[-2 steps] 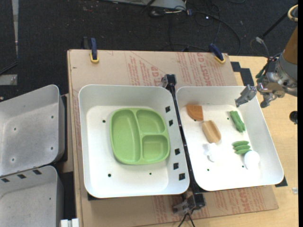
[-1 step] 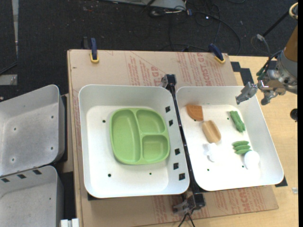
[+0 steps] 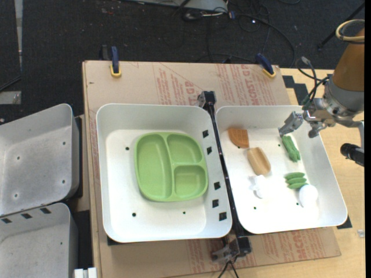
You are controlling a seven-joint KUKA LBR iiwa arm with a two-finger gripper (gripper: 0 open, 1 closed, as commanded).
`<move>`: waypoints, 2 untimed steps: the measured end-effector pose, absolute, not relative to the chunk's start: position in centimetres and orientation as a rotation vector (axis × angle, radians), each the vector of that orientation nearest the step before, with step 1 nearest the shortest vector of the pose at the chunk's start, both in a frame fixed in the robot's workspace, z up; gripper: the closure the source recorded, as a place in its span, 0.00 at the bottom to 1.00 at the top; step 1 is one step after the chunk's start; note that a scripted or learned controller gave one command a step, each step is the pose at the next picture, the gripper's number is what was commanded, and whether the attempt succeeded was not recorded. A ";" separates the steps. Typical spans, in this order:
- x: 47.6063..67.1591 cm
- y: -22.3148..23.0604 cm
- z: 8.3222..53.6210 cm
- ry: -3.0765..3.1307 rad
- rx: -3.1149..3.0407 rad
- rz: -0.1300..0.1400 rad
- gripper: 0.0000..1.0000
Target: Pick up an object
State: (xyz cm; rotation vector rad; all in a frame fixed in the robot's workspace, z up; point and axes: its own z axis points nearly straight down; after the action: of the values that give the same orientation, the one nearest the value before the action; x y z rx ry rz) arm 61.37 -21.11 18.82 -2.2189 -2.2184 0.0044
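Status: pick not begun. End effector at right bin's far edge, fingers apart, holding nothing, just above green bean pod (likeliest target). Grasp and lift remain.

The flat brown cardboard sheet under the two bins carries red printed lettering, seen upside down and partly covered. Fragments appear near its far edge and again along its near edge by the front clamp. No word, brand or number can be read with certainty.
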 end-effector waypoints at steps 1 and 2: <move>60.4 -20.5 13.6 -2.217 -2.219 0.004 0.00; 60.7 -20.6 9.6 -2.228 -2.228 -0.002 0.00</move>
State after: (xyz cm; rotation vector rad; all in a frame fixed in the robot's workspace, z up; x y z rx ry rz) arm 60.67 -20.61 9.57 -2.2281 -2.2275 -0.0021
